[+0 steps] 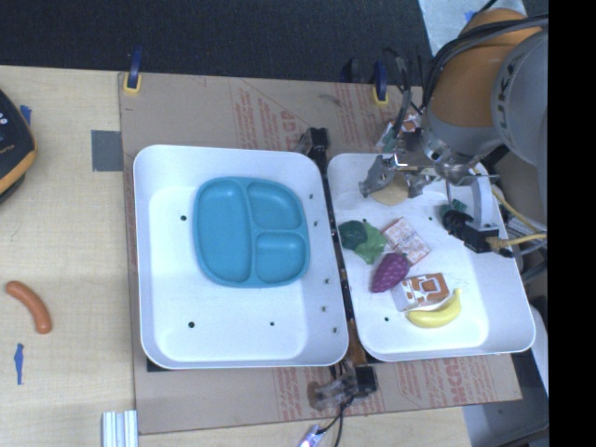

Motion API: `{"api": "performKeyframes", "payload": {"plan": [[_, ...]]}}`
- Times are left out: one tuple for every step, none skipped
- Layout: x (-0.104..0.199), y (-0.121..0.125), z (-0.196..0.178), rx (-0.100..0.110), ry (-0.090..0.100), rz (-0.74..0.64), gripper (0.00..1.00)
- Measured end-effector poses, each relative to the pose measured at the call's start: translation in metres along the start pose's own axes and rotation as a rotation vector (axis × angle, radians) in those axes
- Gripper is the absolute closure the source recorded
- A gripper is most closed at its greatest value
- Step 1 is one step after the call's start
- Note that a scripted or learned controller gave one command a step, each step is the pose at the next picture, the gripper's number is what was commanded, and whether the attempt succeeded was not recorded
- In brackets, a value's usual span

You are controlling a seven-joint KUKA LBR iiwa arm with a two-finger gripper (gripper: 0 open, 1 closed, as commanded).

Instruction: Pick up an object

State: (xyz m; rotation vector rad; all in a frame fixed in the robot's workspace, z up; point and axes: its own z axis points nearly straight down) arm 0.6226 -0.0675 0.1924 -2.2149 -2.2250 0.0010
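Note:
The right bin (pixel 503 296) holds a green leafy toy (pixel 361 237), a pink and white packet (pixel 407 238), a purple grape bunch (pixel 389 272), a small orange and white box (pixel 426 290) and a yellow banana (pixel 435 313). My gripper (pixel 395 186) hangs over the far left corner of this bin. Its two fingers are spread apart, open, with a pale tan object (pixel 397 195) lying partly hidden below them. I see nothing lifted between the fingers. The other items lie nearer the camera than the gripper.
The left bin (pixel 158 277) carries a blue divided plate (pixel 250 230). A toy sausage (pixel 30 305) lies on the bench at far left, and a yellow and black device (pixel 11 147) sits at the left edge. Clamps (pixel 318 141) stand between the bins.

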Motion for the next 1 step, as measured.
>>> {"api": "performKeyframes", "payload": {"plan": [[0.0475, -0.0186, -0.0221, 0.003, 0.0, 0.0, 1.0]]}}
